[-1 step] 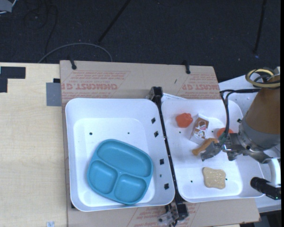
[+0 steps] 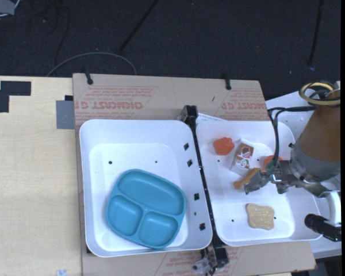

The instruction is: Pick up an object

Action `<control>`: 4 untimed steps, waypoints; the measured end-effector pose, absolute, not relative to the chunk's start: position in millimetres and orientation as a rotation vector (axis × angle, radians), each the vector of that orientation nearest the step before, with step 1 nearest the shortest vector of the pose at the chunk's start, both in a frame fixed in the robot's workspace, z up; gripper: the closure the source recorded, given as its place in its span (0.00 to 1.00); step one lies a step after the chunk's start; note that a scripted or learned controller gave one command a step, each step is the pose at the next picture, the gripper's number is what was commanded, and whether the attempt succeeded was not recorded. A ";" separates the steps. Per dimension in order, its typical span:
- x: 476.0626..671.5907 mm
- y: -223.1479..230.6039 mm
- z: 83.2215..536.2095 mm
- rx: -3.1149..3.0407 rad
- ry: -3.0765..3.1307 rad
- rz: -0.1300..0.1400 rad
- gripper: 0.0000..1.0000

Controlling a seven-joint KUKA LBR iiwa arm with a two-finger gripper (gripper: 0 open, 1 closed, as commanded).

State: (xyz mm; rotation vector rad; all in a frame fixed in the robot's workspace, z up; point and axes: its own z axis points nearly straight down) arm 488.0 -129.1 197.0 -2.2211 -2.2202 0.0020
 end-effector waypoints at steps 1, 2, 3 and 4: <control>489.3 -137.3 138.6 -2.217 -2.215 0.007 0.00; 490.5 -138.0 88.2 -2.225 -2.224 0.000 0.00; 492.0 -139.5 101.7 -2.234 -2.220 -0.003 1.00; 486.6 -145.7 160.7 -2.227 -2.218 -0.001 1.00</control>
